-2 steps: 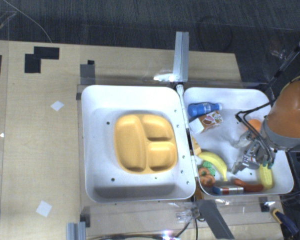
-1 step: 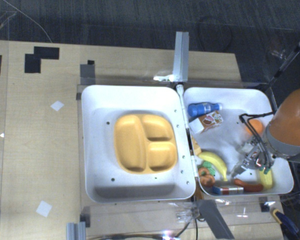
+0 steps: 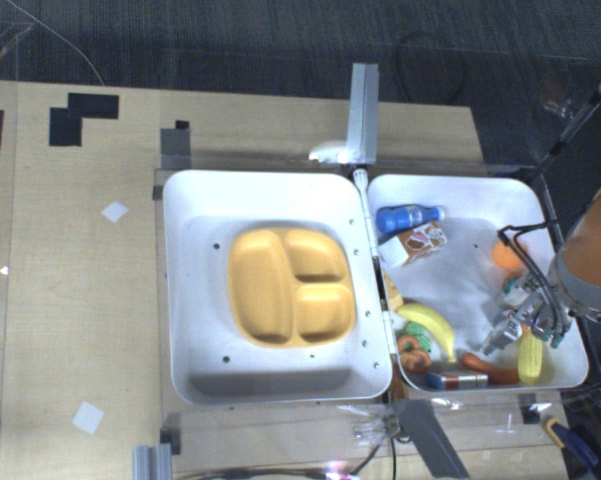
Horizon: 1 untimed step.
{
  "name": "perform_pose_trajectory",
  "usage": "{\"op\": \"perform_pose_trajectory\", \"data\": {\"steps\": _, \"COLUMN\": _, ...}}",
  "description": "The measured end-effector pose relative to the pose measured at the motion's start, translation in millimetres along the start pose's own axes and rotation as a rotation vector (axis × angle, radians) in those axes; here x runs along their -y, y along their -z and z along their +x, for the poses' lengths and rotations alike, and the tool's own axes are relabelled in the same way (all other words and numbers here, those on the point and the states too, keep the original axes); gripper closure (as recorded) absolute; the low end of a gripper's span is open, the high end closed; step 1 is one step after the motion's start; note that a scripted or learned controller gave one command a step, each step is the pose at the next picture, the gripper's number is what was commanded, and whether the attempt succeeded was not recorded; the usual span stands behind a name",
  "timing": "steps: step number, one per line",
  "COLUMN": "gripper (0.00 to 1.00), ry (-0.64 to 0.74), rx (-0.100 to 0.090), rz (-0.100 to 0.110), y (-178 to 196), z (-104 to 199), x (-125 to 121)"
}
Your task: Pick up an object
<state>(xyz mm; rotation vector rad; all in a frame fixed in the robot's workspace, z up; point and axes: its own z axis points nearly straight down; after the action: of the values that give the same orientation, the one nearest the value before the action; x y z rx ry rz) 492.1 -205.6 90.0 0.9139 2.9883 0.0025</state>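
Front edge: red marker-like stick (image 3: 477,364) and a small blue-ended piece (image 3: 442,379) lie along the near wall of the right bin (image 3: 480,190), lowest in the camera view.
Corn cob: yellow toy corn cob (image 3: 530,356) in the right bin's near right corner, just beside the pincer (image 3: 520,318); it is the likeliest pick, judging by closeness.
Pincer: low over the right bin, tips near the corn cob; whether it is wide or narrow cannot be told from this slant, and nothing is seen gripped.
Handling: the cob looks like light, stiff plastic, probably smooth and apt to roll; taking it across its short width at mid-length seems safest.
Risk: the bin wall sits close beside the cob, leaving little room on that side.
Banana: yellow banana (image 3: 430,326) lies near the dividing wall, touching a small orange-and-green toy (image 3: 414,349).
Far items: blue bottle (image 3: 408,217) and a red-and-white packet (image 3: 421,242) lie together; an orange ball (image 3: 506,256) sits by the arm.
Left bin: white left bin (image 3: 190,268) carries a yellow divided tray (image 3: 290,286).
Desk: pale wooden desk (image 3: 70,298) bears both bins.
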Motion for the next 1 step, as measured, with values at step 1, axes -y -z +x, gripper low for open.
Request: {"op": "perform_pose_trajectory", "data": {"steps": 1, "gripper": 0.00, "ry": -0.167, "rx": -0.002, "rz": -0.004, "y": -1.2, "z": -20.3, "x": -95.2}}
